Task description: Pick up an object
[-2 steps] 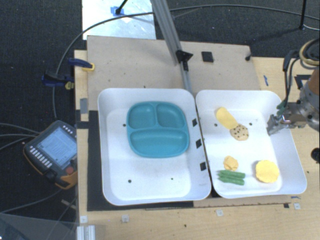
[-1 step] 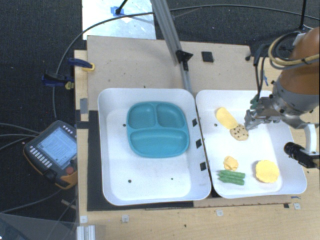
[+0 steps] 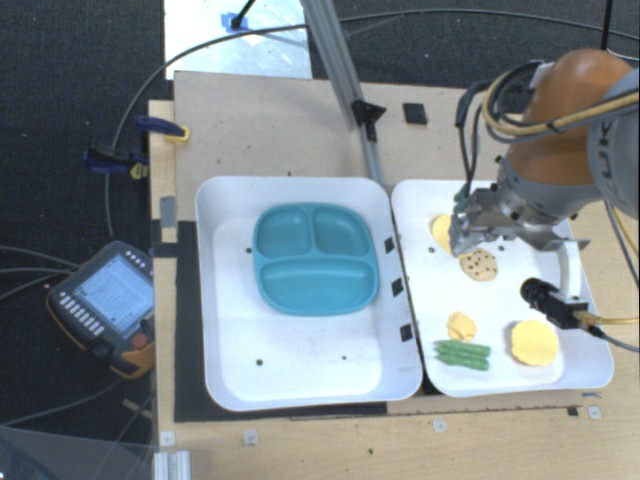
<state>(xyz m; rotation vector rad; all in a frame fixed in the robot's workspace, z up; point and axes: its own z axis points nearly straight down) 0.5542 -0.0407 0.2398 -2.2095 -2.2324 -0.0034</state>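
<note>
Two white bins sit side by side on the bench. Left bin (image 3: 230, 368) carries a teal divided plate (image 3: 315, 258), set toward the bin's far edge.

Right bin (image 3: 600, 373) holds the loose items. Chocolate-chip cookie (image 3: 480, 265) lies near the bin's middle. Yellow piece (image 3: 441, 231) lies just beyond it toward the far-left corner, partly covered by the arm's tool. Small yellow lump (image 3: 461, 325) and green beans (image 3: 463, 354) lie by the near edge. Round yellow disc (image 3: 534, 343) sits toward the near-right corner.

Gripper (image 3: 466, 244) is low over the right bin, just above the cookie and beside the yellow piece. Finger spread cannot be told; nothing visibly held.

A black cable fitting (image 3: 545, 300) hangs over the bin between cookie and disc. Teach pendant (image 3: 105, 303) lies off the bench's left edge.
</note>
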